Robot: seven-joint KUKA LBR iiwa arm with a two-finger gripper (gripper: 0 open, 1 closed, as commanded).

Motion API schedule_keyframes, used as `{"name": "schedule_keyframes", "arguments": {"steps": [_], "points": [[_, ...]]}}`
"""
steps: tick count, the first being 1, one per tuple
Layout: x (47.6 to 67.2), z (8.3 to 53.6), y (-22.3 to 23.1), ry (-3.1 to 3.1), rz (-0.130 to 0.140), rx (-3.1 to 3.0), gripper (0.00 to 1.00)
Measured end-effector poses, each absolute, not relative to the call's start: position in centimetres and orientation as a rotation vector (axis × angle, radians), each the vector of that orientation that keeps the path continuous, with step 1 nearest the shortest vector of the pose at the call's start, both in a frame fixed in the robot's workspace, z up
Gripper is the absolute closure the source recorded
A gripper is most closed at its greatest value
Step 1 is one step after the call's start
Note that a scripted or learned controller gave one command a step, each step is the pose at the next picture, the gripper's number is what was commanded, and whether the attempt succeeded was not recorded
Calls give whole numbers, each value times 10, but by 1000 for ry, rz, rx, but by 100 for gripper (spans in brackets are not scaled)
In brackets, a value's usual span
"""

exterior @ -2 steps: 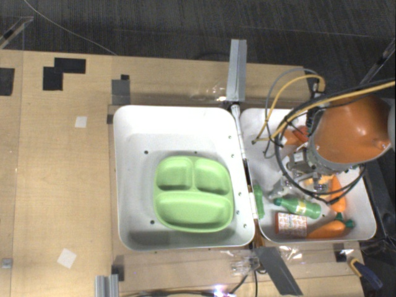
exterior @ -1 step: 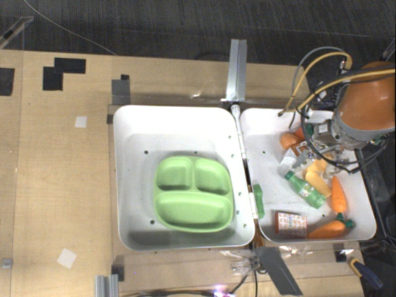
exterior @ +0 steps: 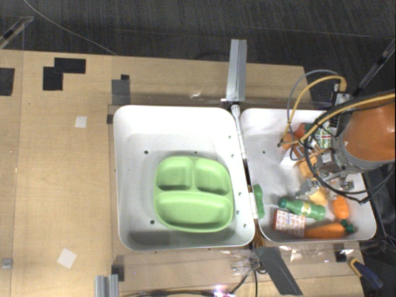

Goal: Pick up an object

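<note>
Here your gripper hung low over the right bin, cables hiding the fingers, so grip state unreadable. The bottle lay just below it toward the near wall, long axis running left-right, carrot beyond.

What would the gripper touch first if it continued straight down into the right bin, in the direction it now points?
Probably the green bottle, or the small yellowish item just beside it; both lie below the gripper in the right bin. Cables hide the tips and depth is unclear, so I cannot say which comes first.
</note>
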State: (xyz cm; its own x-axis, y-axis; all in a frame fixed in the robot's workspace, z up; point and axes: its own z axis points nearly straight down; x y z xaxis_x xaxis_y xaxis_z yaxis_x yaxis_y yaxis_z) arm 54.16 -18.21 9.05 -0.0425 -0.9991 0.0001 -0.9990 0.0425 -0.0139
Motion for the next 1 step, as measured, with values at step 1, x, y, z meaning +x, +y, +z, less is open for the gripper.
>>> {"name": "schedule_keyframes", "arguments": {"steps": [1], "points": [[506,93,-187,2187,-35,-2211,0]]}}
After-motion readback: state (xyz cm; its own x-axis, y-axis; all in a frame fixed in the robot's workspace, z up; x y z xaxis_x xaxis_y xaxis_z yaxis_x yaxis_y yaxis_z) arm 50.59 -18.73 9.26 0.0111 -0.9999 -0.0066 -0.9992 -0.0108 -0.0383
